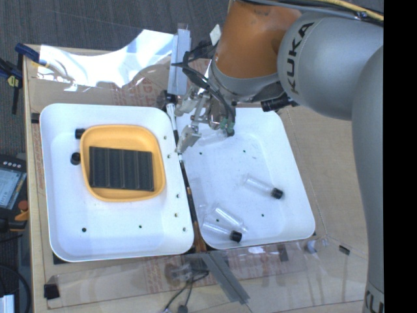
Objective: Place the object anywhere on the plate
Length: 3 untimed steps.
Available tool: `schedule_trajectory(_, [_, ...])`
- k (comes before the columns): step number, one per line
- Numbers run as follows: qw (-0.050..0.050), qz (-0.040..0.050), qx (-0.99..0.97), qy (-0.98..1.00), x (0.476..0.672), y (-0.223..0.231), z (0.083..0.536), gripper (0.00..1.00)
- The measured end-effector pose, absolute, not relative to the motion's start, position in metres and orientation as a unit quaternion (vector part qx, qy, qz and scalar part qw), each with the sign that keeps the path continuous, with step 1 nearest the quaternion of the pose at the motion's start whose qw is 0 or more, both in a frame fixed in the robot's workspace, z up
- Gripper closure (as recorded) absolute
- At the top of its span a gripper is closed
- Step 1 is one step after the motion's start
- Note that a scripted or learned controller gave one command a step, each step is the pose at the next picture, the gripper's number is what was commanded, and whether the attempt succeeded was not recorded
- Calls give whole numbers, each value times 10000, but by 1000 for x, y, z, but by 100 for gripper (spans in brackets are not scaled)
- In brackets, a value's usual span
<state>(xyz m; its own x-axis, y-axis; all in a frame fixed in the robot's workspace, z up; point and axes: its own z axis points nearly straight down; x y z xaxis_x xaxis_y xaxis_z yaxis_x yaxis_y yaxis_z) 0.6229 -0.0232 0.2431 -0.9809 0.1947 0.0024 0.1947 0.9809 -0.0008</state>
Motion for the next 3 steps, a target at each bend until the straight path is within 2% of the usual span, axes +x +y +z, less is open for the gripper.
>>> schedule_trajectory(1, [-12,4,-852,-9964,645,-64,229,0])
schedule_trajectory(2, [-16,5,-1183,-9930,618,-70,286,0])
schedule_trajectory(3, [1,6,-1148,-9934,581,-65,271,0])
